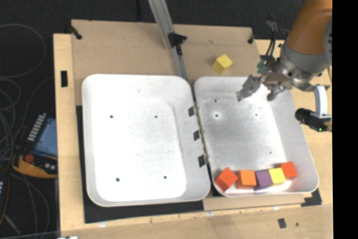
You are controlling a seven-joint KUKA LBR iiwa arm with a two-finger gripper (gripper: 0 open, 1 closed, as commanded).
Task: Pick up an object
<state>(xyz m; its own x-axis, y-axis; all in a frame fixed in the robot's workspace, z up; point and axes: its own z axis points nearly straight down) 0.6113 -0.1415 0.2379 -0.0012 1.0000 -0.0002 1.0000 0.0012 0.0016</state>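
Presently claw (260, 88) spread wide, holding nothing, over right bin's (291, 131) far edge; block row (256, 177) lying along near edge, well apart.

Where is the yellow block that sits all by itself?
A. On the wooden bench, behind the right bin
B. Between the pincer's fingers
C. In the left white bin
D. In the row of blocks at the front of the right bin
A: the lone yellow block lies on the bare wooden bench, just beyond the far edge of the right bin, apart from the pincer.
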